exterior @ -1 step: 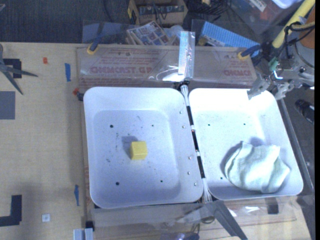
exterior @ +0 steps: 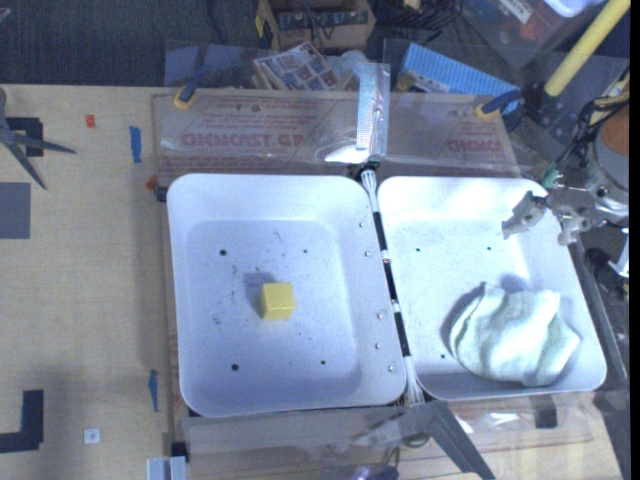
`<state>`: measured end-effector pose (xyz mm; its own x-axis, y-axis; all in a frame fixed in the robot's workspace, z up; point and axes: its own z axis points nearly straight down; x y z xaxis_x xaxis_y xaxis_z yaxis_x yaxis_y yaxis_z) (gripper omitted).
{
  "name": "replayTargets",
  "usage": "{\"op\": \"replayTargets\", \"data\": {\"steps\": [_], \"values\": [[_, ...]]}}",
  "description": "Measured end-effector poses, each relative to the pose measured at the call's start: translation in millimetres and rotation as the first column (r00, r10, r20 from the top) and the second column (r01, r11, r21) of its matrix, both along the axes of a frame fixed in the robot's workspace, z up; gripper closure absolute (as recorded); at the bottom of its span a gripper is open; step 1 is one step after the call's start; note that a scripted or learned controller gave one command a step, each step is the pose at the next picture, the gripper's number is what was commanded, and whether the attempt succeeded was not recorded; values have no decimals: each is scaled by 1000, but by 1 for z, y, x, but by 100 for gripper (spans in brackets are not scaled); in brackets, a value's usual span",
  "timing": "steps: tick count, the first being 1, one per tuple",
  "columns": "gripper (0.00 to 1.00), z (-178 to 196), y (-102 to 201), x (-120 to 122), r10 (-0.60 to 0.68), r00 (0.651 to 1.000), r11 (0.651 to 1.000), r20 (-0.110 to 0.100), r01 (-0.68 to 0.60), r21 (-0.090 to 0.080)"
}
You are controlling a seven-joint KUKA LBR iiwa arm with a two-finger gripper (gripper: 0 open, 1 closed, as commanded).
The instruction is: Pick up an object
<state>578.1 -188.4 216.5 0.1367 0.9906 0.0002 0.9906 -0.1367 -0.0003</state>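
The pincer (exterior: pixel 545 218) hangs at the right edge of the view, over the upper right corner of the right bin (exterior: pixel 440 203). Its two metal fingers are spread apart, one pointing down-left toward the bin floor and the other nearer the rim, and nothing lies between them. The grey wrist behind it is cut off by the frame edge.

Below and to the left of the pincer, well apart from it, a crumpled white cloth (exterior: pixel 515 333) lies in the lower right part of the right bin. It is pale, with a faint greenish tint in its folds, bunched into a rounded heap, and its lower edge reaches close to the bin's near wall.

The left bin (exterior: pixel 200 208) touches the right one along a shared seam of small screws. A small yellow block (exterior: pixel 278 300) sits near the middle of its floor, roughly cube-shaped, bright on top and casting a short shadow to its upper left. The floor around it shows dark specks and a few small holes.

Both bins rest on the pale wooden counter (exterior: pixel 80 268), which bears bits of blue tape at its left.
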Motion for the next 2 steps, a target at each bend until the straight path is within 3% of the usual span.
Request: {"op": "replayTargets", "data": {"steps": [1,2], "values": [[0,-127,49,6,-355,935,935,1,355,0],[100,-117,48,6,-357,934,934,3,357,1]]}}
